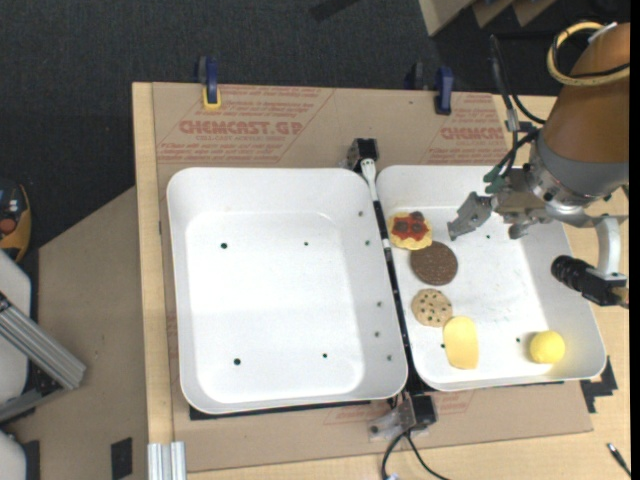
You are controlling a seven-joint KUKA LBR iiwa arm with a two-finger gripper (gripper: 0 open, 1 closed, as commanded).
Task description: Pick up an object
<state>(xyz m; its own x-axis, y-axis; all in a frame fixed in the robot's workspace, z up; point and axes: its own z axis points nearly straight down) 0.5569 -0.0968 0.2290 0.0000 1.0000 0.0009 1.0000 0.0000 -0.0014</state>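
Behind both bins, board [250, 126] reads "CHEMCAST GP"; fingers [492, 223] spread wide, holding nothing.

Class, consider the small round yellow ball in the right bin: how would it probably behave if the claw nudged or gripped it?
The yellow ball looks round, so a nudge would likely roll it across the right bin. Its smooth curved surface may slip from the claw. It seems small, so probably light.

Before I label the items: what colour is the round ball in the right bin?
Yellow, seen clearly in the camera view.
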